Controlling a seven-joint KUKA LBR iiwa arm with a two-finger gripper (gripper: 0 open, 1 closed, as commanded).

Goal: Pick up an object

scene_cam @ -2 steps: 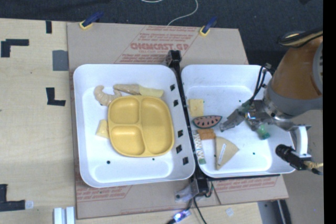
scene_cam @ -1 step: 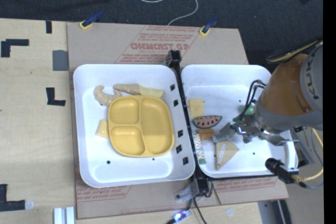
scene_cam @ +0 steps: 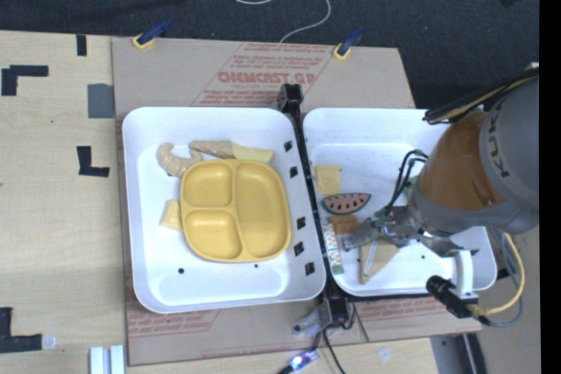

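Observation:
My gripper (scene_cam: pixel 366 239) is low in the right bin (scene_cam: pixel 438 129), near its front left corner, with the arm coming in from the right. A tan wedge-shaped toy (scene_cam: pixel 379 259) lies right under and in front of the gripper, partly covered by it. A small brown piece (scene_cam: pixel 343 224) sits just to the gripper's left. Behind that lie a watermelon slice (scene_cam: pixel 347 203) and a pale yellow cheese square (scene_cam: pixel 327 179). Whether anything is gripped is hidden by the wrist.
The left bin (scene_cam: pixel 149 276) holds a yellow divided plate (scene_cam: pixel 235 211), with a beige peanut-shaped toy (scene_cam: pixel 169 158), tan sticks (scene_cam: pixel 213 148) and yellow slices (scene_cam: pixel 170 215) around it. The divider wall (scene_cam: pixel 302 188) between the bins runs close to the gripper. The arm's body (scene_cam: pixel 465 171) covers the right bin's right side.

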